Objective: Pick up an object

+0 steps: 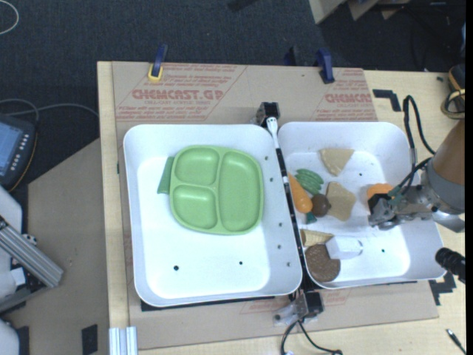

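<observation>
My gripper [382,217] hangs in the right bin [392,268], just at 6 o'clock of a small orange toy [379,191]. It looks light and hard, maybe slippery. I'd pinch its middle.

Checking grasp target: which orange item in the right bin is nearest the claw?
The small orange piece, just above-left of the claw on the bin's right side. The other orange item, the carrot, lies far off by the divider, beside the green leaf.
</observation>
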### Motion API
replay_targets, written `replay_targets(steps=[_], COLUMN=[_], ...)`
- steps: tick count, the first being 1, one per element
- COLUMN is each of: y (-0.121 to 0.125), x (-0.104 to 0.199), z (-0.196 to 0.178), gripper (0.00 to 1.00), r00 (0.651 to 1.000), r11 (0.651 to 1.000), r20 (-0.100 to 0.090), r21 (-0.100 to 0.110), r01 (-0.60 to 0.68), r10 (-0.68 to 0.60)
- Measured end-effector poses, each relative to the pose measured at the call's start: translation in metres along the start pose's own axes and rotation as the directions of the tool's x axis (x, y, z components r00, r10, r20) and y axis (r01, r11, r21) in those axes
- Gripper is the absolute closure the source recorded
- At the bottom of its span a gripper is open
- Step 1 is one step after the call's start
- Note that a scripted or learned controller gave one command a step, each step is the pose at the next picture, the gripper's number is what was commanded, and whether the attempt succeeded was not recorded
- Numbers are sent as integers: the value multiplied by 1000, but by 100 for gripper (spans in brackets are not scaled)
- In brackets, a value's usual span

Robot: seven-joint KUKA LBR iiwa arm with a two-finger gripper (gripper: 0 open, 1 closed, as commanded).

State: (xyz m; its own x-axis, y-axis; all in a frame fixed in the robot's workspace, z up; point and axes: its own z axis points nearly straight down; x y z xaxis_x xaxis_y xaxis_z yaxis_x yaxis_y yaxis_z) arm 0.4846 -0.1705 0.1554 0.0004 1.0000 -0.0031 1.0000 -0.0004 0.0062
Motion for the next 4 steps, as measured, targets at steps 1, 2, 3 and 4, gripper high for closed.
replay_targets(steps=[1, 2, 3, 4], y=[-3, -2, 35, 71], x=[-1, -1, 31, 66], z=[-44, -71, -80, -66], gripper=[100, 100, 100, 100], r00=[1000, 1000, 1000, 1000], r11=[1000, 1000, 1000, 1000], r20=[0, 0, -2, -2], r21=[0, 1, 1, 2], r01=[1, 2, 6, 6], r10=[-1, -2, -6, -6])
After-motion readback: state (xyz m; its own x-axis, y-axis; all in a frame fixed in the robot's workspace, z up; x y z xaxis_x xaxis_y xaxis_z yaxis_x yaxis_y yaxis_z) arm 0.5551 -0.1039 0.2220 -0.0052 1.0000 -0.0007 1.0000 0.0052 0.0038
